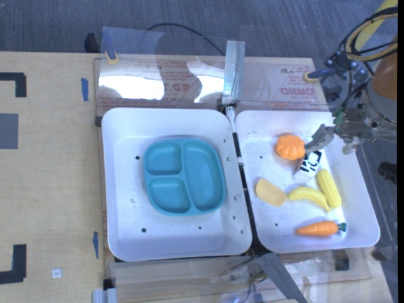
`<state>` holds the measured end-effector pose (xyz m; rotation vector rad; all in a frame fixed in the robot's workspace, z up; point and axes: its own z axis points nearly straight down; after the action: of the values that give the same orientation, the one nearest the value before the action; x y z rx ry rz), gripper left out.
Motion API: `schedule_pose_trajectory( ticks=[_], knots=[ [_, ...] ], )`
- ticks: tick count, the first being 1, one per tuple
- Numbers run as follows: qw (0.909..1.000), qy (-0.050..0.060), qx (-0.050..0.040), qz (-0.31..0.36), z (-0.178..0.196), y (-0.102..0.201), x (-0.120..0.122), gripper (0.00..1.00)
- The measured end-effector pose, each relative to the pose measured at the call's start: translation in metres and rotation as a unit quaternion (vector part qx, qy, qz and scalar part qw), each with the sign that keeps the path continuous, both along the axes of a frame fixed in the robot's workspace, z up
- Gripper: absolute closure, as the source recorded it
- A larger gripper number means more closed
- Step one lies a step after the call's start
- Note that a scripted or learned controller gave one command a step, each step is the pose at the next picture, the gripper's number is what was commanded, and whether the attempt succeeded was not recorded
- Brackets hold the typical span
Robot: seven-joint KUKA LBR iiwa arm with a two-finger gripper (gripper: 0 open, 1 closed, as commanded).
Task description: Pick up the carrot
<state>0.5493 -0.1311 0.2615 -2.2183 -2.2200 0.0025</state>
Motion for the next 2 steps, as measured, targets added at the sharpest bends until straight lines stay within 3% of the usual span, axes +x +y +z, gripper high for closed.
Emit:
schedule_pose_trajectory(
  ticks=[1, 2],
  knots=[
    [0.9913, -0.001, -0.0003, 0.132, -0.061, 0.0, 0.054, 0.0],
    [0.9772, -0.006, -0.0019, 0.212, -0.173, -0.002, 0.083, 0.0]
  ],
)
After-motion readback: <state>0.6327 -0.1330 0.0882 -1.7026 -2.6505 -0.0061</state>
